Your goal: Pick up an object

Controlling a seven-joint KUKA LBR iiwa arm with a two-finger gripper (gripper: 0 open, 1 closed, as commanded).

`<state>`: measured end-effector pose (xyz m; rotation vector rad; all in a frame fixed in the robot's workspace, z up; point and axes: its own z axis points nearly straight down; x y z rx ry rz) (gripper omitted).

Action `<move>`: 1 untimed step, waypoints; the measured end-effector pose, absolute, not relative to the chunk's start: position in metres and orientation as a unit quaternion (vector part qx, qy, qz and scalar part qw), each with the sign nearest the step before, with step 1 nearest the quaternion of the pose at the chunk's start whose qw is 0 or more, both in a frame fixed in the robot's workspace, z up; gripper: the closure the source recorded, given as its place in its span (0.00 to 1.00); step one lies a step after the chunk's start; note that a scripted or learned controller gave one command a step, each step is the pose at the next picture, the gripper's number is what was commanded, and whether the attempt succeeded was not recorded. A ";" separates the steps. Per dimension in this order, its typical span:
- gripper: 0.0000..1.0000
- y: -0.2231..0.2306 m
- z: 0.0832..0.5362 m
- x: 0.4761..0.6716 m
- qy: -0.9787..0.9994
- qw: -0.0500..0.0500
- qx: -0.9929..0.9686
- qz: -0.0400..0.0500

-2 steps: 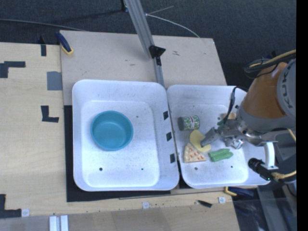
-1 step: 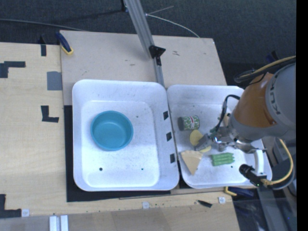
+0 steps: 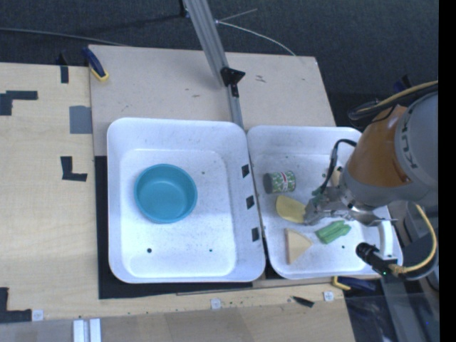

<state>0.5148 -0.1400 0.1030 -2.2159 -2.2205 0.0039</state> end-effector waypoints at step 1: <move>1.00 -0.132 0.161 0.512 -0.708 -0.001 -0.706 0.000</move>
